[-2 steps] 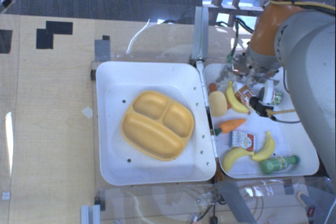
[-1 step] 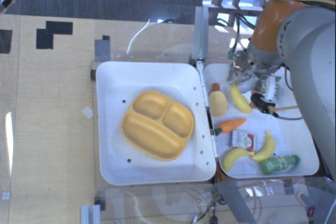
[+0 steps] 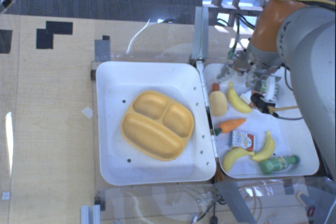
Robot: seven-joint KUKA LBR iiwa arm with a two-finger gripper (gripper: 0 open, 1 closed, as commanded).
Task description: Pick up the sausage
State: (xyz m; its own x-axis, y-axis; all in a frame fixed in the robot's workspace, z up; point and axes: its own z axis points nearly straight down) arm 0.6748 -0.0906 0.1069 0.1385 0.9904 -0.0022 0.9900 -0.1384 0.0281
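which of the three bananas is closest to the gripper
The banana at the top of the right bin, just below the gripper; the other two lie near the front edge.

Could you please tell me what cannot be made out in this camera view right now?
- Gripper: its tip is lost among the wrist and cables at the right bin's far end.
- Sausage: a small reddish piece by the divider may be it; too small to confirm.
- Small carton: label too small to read.

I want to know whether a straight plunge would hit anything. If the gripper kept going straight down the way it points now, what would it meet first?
Probably bare floor of the right-hand shallow white bin near its back edge. The gripper hangs beside the upper yellow toy banana, which might be brushed; depth is unclear from above.
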